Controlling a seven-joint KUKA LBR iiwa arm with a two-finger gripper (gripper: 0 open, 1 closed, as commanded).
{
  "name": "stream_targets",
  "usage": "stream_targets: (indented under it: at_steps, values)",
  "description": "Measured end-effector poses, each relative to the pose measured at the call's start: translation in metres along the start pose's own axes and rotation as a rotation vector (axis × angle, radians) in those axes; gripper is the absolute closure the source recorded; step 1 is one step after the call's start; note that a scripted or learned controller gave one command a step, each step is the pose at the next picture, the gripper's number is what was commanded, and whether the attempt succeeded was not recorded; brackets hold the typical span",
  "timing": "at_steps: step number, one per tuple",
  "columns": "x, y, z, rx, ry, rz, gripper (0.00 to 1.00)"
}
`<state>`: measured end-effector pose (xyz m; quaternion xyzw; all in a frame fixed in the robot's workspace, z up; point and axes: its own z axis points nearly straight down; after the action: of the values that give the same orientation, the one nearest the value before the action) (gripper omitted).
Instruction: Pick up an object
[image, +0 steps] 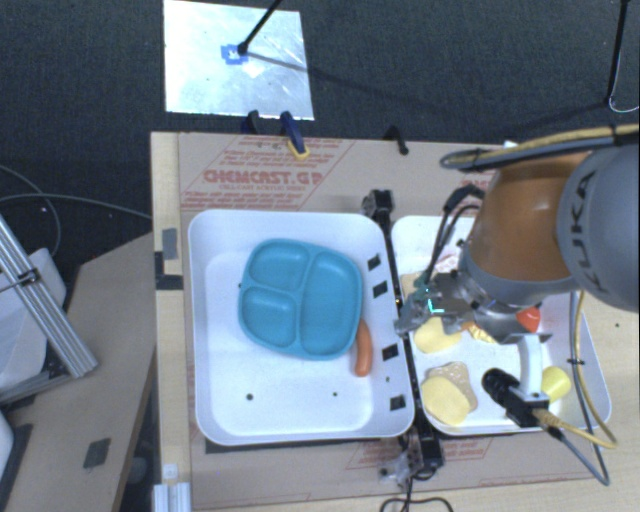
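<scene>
Right, gripper sits low over the right bin, at its 9 o'clock side; nothing visibly held.

Can't tell if the pincer is apart or together, the wrist hides it. Likely target is the yellow piece, at the gripper's 6 o'clock and just beside it. A pale lump lies near that piece, at the bin's 7 o'clock. I'd centre over the yellow piece alone, drop straight, stay off the bin wall at 9 o'clock and off the lump, close only once it's straddled, then lift slowly. The blue plate and orange stick in the left bin are well apart, so ignore them.
</scene>
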<state>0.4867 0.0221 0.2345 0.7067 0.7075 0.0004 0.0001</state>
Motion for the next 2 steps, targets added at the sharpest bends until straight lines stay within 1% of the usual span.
stream_targets:
  at_steps: [1,2]
  values:
    - [0.000,0.001,-0.011,-0.002,0.001,-0.003,1.00]
    - [0.010,0.089,0.006,-0.007,-0.001,-0.005,1.00]
